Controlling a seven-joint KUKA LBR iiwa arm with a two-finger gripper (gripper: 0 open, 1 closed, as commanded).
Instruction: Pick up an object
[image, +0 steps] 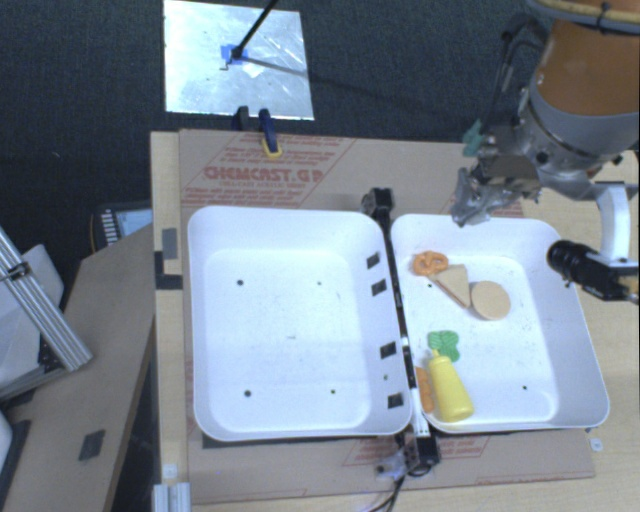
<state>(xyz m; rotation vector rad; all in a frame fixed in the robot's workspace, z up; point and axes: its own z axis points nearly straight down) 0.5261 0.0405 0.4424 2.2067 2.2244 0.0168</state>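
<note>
Arm poised over the right bin's far edge, objects waiting below it.

The likeliest targets lie in the right bin (570, 330): an orange pretzel-like piece (431, 263) near its far left corner, a tan wedge (455, 284) touching a tan disc (490, 300) toward the middle, and a green piece (443, 344) above a yellow bottle (449, 390) along the left wall near the front. The gripper (470, 212) hangs above the far rim, nothing visible in it; whether it is spread or closed I cannot tell. It looks staged for a descent. The left bin (215, 300) adjoins it on a cardboard-covered bench (300, 165); a foil sheet (240, 60) lies beyond on dark carpet (80, 90).
</note>
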